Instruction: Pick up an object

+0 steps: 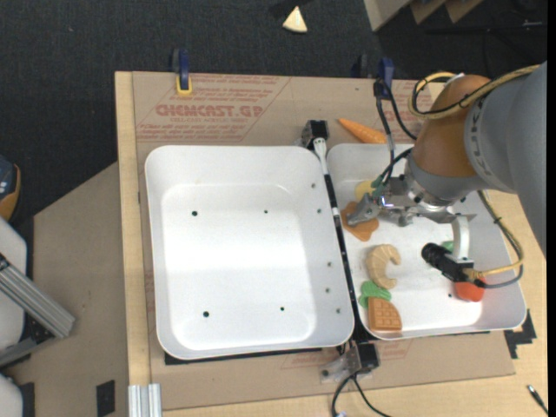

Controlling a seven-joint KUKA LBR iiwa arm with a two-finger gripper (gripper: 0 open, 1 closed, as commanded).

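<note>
My gripper (372, 205) hangs low over the left part of the right bin (499, 311), under the grey arm with its orange band. Just below and left of it lies an orange-brown piece (360, 226), touching or nearly touching the gripper's tip. A small yellow-green item (360, 187) peeks out just above the gripper. A beige croissant-shaped piece (382, 264) lies nearer the front, and a waffle-patterned orange piece with a green top (380, 311) sits at the bin's front left corner. A small red item (469, 292) lies toward the front right.
The left bin (243, 250) stands beside the right one, their rims meeting at the middle. An orange carrot (361, 130) rests at the back rim of the right bin. The arm covers the right bin's back right part.
</note>
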